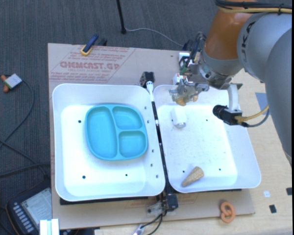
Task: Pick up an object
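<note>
Your claw (184,93) hangs over the far rim of the right white plastic bin (245,160), gripping a small tan object (181,101). A tan cone-shaped piece (192,176) lies near that bin's front wall.

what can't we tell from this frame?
- Camera view: whether the gripper grips anything; a small tan thing sits at its tip, too small to tell.
- Small white object in the right bin: too small and pale to identify.
- Arm: cut off by the right edge.
- Cone-shaped item: material unclear.
</note>
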